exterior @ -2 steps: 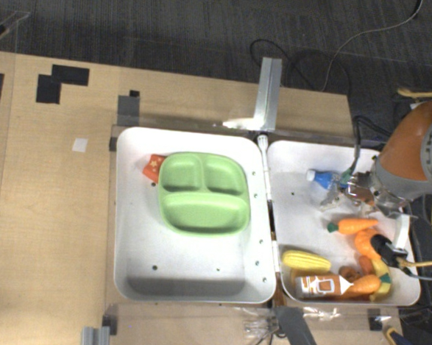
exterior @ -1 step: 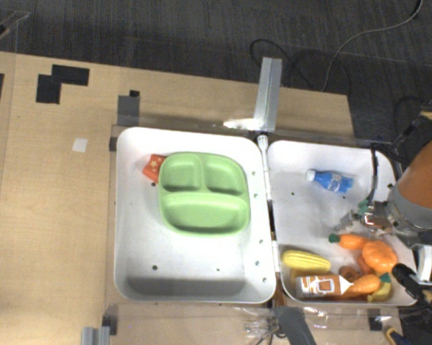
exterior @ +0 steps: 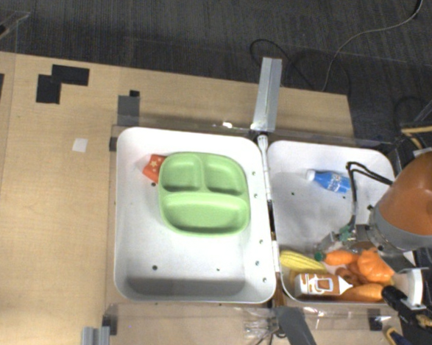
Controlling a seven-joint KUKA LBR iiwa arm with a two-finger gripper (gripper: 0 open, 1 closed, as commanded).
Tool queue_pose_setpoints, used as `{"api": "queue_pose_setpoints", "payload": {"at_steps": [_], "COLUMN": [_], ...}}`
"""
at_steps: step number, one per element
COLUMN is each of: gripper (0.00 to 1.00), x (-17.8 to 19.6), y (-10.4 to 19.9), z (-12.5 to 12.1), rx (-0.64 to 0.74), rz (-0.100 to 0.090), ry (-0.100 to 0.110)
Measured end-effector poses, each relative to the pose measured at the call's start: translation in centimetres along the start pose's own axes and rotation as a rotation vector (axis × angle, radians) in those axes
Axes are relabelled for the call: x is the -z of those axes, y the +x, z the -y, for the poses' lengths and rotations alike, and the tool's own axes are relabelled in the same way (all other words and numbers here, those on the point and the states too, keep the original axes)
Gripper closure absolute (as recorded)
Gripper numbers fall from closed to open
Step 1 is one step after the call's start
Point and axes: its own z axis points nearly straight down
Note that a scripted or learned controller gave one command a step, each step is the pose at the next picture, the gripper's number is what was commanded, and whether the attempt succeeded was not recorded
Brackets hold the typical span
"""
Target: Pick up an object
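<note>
Hovering low in the right bin (exterior: 305, 163) with the end effector (exterior: 342, 238), finger state impossible to tell, just above the orange toys (exterior: 357, 265) beside the banana (exterior: 300, 261); probably best descending straight, avoiding the crowded carton (exterior: 320, 285).

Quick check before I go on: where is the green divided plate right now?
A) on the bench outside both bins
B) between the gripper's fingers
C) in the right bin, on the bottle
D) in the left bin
D: the green divided plate lies flat in the left bin, partly over a small red-orange item.
</note>
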Motion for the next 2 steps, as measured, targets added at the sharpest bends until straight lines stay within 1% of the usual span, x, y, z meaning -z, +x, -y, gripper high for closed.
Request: {"api": "queue_pose_setpoints", "payload": {"at_steps": [1,2], "gripper": [0.00,0.00], "x": [3.8,8.9], "y": [0.8,-0.6], "z": [0.3,0.3], "rx": [0.245,0.589], "rz": [-0.009,-0.010], "ry": [0.015,0.012]}}
